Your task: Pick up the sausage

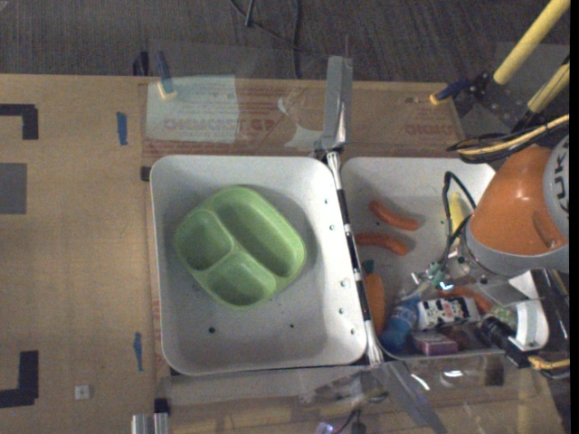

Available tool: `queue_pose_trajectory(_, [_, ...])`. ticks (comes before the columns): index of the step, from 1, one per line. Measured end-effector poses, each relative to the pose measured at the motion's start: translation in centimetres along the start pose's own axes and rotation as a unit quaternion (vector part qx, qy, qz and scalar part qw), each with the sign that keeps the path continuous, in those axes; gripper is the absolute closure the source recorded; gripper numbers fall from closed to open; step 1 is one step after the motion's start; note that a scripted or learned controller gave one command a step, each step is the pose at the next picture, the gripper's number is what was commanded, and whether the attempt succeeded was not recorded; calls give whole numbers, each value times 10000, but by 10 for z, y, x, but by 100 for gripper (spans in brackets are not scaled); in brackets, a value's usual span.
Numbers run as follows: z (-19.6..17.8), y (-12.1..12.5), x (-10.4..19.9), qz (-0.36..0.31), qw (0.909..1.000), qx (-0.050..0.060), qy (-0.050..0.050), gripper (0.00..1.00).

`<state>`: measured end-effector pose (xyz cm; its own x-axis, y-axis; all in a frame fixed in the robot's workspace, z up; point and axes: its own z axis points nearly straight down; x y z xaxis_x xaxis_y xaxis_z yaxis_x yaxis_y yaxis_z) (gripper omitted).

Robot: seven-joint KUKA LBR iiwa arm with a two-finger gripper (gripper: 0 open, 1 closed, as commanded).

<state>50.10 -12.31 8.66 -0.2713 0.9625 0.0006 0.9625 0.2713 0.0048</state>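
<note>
Two orange-red sausages lie in the right bin (425,172): one (395,214) towards the back, the other (382,241) just in front of it, close to the bin's left wall. The gripper (441,283) hangs low over the right bin's front half, under the orange band (514,215) of the arm. It is to the right of and in front of both sausages, apart from them, above a cluster of other items.
An orange carrot (374,297), a blue bottle (398,324), a black-and-white pack (448,311) and a purple box (434,342) crowd the right bin's front. A yellow item (457,211) lies by the arm. The left bin (181,333) holds a green divided plate (239,244).
</note>
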Motion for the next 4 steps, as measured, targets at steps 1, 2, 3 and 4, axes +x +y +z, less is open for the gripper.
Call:
queue_pose_trajectory(1, [1, 68, -46, 1017, 9948, 3, -15, 0])
queue_pose_trajectory(2, [2, 139, -30, 797, 9968, 13, -12, 0])
queue_pose_trajectory(3, [-98, 140, 64, 92, 10000, 6, -8, 0])
queue_pose_trajectory(4, [-81, 104, -11, 56, 10000, 26, -4, 0])
